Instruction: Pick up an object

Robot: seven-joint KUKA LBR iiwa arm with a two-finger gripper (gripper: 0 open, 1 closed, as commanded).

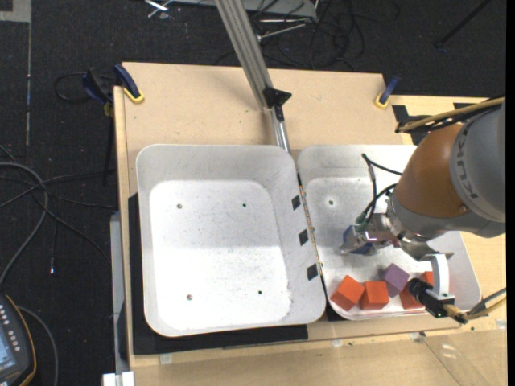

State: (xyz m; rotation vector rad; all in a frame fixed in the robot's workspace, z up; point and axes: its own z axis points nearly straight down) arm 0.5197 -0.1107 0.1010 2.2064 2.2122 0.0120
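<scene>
No text, label, brand, number or sign can be read anywhere here. The two white bins, the left bin (213,236) and the right bin (334,185), carry bare, speckled surfaces with no lettering. The wooden bench (201,103) is plain. The coloured blocks (362,293) in the right bin show unmarked faces. The arm's orange band (430,171) bears no legible writing. A device with a lit screen (8,352) sits at the lower left corner (whatever it displays is too small and blurred to make out).
</scene>
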